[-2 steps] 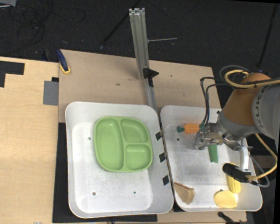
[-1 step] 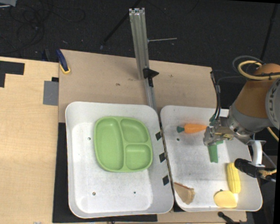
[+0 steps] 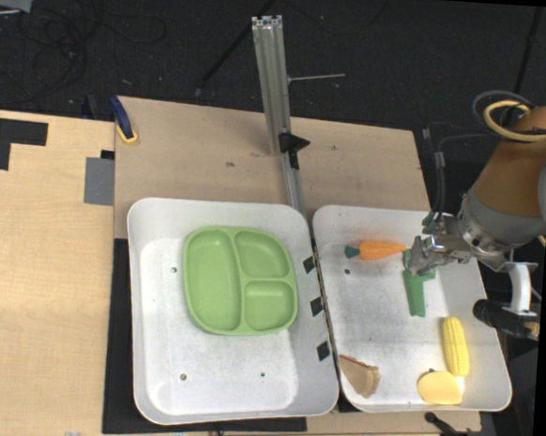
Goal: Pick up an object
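From my remote station I saw the claw (image 3: 423,262) low over the right bin (image 3: 374,371), at its far edge, with the grey arm (image 3: 505,198) reaching in from the right. I could not tell whether the claw was spread or pressed together. A green stick-shaped object (image 3: 416,295) lay directly beneath it, its upper end at the claw, and a toy carrot (image 3: 380,251) lay just to the left. A toy corn cob (image 3: 455,345), a yellow lemon-like piece (image 3: 440,388) and a brown wedge (image 3: 362,376) sat near the bin's front edge. The left bin (image 3: 157,373) held a green divided plate (image 3: 240,281). Both bins rested on the table (image 3: 34,269).
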Robot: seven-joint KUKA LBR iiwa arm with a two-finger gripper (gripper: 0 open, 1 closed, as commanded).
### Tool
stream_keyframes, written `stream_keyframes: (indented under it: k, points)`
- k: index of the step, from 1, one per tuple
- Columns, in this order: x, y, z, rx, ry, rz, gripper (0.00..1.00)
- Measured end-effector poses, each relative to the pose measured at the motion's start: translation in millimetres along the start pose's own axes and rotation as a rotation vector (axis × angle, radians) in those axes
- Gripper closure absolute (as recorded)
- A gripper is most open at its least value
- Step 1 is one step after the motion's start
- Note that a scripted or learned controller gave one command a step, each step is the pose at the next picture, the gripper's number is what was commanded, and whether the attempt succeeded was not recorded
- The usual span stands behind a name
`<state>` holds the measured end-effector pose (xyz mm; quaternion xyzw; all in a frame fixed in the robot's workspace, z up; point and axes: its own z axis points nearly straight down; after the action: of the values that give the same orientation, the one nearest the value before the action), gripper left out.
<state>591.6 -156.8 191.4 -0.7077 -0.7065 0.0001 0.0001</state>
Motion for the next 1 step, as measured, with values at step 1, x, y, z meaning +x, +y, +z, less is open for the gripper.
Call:
stream_keyframes:
  k: [1]
  points:
    - [8.3, 4.2, -56.1, -0.002, -0.001, -0.004, 1.00]
